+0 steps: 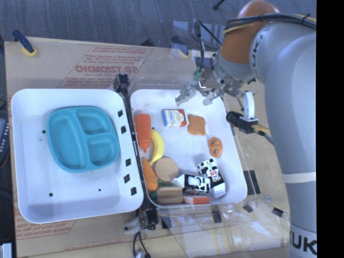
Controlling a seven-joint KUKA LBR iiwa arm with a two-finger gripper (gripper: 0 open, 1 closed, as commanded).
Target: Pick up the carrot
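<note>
Tool (196, 92) fingers spread apart, gripping nothing; tapered, smooth orange carrot (150, 174) lies well apart.

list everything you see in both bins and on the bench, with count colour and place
tray: 1, blue, three compartments, left bin
bins: 2, white, side by side on bench
carrot: 1, orange, right bin, left edge, below banana
bottle: 1, orange-red, right bin, left edge
banana: 1, yellow, beside bottle
carton: 1, white and blue, right bin, top
cow-patterned box: 1, black and white, right bin, bottom right
clamp: 1, blue and yellow, bench top left
gripper: 1, metal, over right bin's top edge
arm: 1, grey, orange band, from right
</note>
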